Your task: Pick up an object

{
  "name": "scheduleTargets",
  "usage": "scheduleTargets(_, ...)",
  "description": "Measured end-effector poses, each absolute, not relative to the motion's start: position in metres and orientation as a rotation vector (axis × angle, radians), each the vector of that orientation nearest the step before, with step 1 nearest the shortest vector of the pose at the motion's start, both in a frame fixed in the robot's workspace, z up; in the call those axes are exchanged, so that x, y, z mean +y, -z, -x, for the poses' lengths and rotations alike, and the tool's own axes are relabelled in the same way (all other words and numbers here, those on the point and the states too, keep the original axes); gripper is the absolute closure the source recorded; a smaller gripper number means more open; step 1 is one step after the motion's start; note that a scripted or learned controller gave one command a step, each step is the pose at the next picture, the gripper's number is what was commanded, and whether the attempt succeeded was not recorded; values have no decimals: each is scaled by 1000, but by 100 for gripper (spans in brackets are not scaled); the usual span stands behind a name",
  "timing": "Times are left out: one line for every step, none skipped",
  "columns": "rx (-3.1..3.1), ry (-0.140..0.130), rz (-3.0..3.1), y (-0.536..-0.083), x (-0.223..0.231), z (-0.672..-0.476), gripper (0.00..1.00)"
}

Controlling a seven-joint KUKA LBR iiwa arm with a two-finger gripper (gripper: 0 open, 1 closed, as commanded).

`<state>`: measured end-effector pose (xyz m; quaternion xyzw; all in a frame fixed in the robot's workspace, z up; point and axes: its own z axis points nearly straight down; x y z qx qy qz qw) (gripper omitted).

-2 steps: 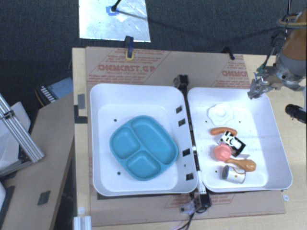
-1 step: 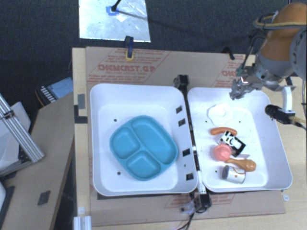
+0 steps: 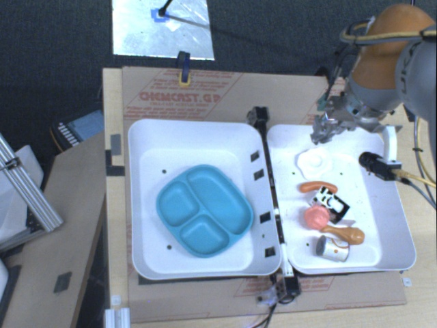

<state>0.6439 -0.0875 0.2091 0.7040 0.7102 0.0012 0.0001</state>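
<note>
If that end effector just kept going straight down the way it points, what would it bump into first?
Probably the fried egg toy: the end effector hangs just above it in the right bin, pointing down. Depth is hard to judge from one slanted view, so it might land on bare floor beside it.

Colours across your two white bins

Your left bin [image 3: 147, 156] holds a sky-blue divided plate [image 3: 204, 210]; your right bin [image 3: 392, 203] holds a white disc [image 3: 312, 160], an orange sausage [image 3: 318, 187], a black-and-white patterned piece [image 3: 330, 202], a pink lump [image 3: 316, 216], a tan pear shape [image 3: 345, 234] and a silvery can [image 3: 332, 249] (dark at its end).
</note>
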Motion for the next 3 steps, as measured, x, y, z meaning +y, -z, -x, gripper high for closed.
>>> scheduleTargets(2233, -6, -2210, -219, -27, -645, 100)
scheduleTargets(2233, -6, -2210, -228, 29, -646, 100)
scheduleTargets(2234, -3, -2212, -228, 81, -627, 100)
